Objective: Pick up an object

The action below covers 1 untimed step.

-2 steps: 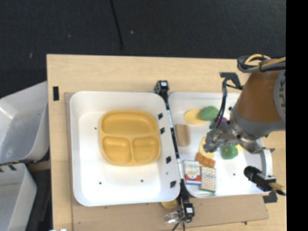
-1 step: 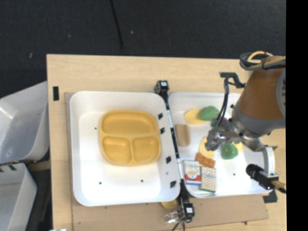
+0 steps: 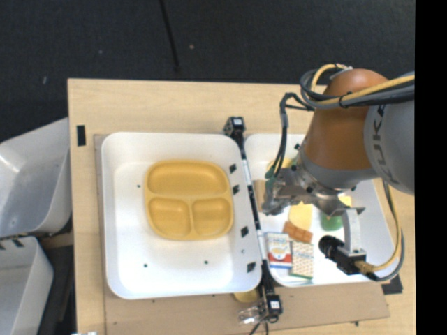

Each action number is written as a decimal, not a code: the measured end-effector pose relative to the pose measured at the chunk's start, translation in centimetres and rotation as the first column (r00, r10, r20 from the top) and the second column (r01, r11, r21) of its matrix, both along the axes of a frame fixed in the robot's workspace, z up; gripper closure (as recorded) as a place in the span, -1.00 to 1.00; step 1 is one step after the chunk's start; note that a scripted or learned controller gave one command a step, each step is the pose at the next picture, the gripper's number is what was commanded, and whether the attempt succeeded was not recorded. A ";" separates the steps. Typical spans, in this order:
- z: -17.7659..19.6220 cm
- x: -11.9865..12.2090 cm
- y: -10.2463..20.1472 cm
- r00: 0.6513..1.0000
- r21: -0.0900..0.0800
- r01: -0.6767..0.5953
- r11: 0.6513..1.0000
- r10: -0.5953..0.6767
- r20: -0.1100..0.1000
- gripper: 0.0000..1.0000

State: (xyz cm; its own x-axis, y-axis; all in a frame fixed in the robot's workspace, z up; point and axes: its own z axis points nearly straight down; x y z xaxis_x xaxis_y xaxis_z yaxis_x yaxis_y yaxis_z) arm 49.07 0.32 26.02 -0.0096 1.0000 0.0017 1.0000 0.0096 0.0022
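My gripper (image 3: 279,195) hangs low over the left part of the right bin (image 3: 260,147), under the arm's orange band (image 3: 342,128). Just below it lie a pale yellow block (image 3: 301,216) and a small orange piece (image 3: 299,232). A red, white and blue carton (image 3: 279,250) and a patterned packet (image 3: 302,261) rest near the bin's front edge. A green object (image 3: 332,222) peeks out from under the wrist, and a yellow-green item (image 3: 279,166) is partly hidden behind the arm.
The left bin (image 3: 126,257) holds a yellow divided tray (image 3: 188,199) in its middle. A divider rail with black clips (image 3: 246,187) separates the two bins. Cables loop above the arm, and a black cylinder (image 3: 334,251) juts out at the front right.
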 end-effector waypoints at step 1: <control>8.3 0.3 8.4 1.000 0.000 0.000 1.000 0.000 0.005 1.00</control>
State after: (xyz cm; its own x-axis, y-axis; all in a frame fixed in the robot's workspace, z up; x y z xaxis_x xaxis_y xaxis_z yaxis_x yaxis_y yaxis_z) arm 49.41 8.76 34.29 -0.0099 0.9999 0.0016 0.9999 0.0099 0.0073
